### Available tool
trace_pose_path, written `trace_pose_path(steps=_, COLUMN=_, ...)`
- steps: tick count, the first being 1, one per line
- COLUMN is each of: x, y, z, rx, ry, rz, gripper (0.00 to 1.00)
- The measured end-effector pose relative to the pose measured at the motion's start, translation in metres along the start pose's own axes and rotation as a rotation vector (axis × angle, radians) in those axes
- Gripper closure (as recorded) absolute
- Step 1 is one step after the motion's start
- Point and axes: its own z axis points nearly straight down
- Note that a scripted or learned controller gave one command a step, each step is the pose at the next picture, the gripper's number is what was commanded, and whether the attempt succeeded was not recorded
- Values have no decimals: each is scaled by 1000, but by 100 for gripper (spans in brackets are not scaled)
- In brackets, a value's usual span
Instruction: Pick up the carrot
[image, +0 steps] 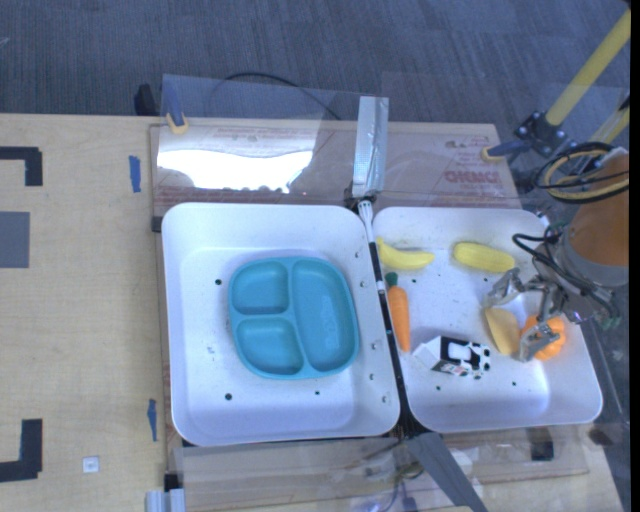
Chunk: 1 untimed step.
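Carrot (399, 316) is lying in the right bin (575, 400), hard against its left wall, green top pointing up-view, orange tip pointing down. Looking like a toy: probably light, stiff, smooth plastic, so it is likely slipping if pinched at the taper. Best hold is looking like the thick upper body, fingers closing across the width, though the wall is crowding one side. Gripper (535, 305) is hovering well apart at the bin's right side, over a yellow wedge (500, 330) and an orange piece (548, 340); cannot tell if it is gripping anything. Two yellow pieces and a black-and-white toy (460, 356) are sitting between.
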Motion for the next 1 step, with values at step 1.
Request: trace_pose_path(steps=1, x=-2, y=-3, z=-13, rx=4, ry=-11, rz=8, gripper=100)
